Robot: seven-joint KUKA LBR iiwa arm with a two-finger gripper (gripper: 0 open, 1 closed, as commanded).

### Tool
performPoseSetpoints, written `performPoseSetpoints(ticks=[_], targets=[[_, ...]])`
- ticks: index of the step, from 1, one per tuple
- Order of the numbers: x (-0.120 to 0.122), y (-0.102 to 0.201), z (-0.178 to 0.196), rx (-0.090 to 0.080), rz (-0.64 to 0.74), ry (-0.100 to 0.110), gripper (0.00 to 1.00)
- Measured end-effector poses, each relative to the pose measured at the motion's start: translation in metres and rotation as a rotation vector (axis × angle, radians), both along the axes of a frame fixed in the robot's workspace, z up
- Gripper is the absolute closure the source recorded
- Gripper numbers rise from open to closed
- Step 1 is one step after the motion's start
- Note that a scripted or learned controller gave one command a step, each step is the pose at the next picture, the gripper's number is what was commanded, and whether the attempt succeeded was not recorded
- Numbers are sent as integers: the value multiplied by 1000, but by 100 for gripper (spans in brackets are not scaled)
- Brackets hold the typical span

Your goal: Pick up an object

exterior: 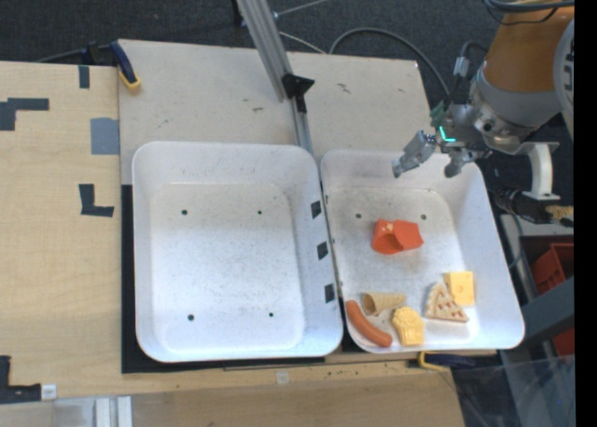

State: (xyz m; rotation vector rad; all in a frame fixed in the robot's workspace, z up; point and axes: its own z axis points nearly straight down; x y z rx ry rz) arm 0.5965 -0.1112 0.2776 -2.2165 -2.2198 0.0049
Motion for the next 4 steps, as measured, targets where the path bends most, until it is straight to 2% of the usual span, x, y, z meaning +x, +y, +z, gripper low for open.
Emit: performPoseSetpoints(ticks=[1, 2, 4], targets=[[1, 0, 2, -1, 1, -4, 0], [-2, -2, -42, -2, -1, 0, 0], [4, -16, -156, -1, -1, 3, 0]])
